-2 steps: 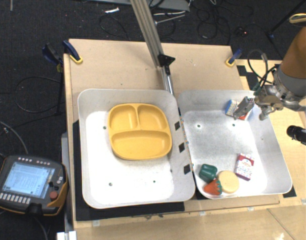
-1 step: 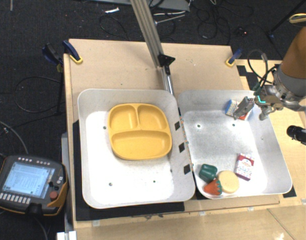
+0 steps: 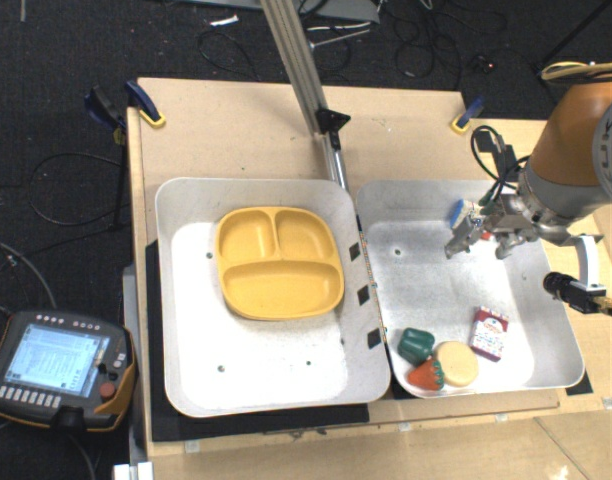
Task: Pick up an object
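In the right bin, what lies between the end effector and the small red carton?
Nothing: in the camera view, bare white bin floor separates the end effector from the red carton.

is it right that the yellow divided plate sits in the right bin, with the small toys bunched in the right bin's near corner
Not quite. The camera view shows the yellow divided plate in the left bin, not the right one. The rest holds: the small toys are bunched in the near corner of the right bin.
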Tool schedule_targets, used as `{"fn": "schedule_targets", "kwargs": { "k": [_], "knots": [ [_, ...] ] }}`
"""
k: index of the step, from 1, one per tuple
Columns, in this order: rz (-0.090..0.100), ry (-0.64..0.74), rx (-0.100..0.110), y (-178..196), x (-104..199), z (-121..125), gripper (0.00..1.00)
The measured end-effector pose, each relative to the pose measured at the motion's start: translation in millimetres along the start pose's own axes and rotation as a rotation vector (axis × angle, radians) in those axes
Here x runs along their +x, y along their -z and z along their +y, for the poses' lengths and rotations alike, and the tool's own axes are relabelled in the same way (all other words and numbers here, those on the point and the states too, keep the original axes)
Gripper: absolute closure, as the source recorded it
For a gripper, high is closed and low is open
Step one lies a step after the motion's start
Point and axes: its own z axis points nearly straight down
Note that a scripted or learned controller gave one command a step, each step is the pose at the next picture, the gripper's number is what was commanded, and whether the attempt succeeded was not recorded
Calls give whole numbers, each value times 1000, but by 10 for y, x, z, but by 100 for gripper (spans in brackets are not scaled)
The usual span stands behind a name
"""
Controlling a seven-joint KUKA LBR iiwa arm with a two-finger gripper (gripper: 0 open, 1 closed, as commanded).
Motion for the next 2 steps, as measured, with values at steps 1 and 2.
{"fn": "schedule_targets", "kwargs": {
  "k": [1,2],
  "knots": [
    [-1,-4,0,-621,-54,15,0],
    [-2,-4,-5,-620,-53,17,0]
  ]
}}
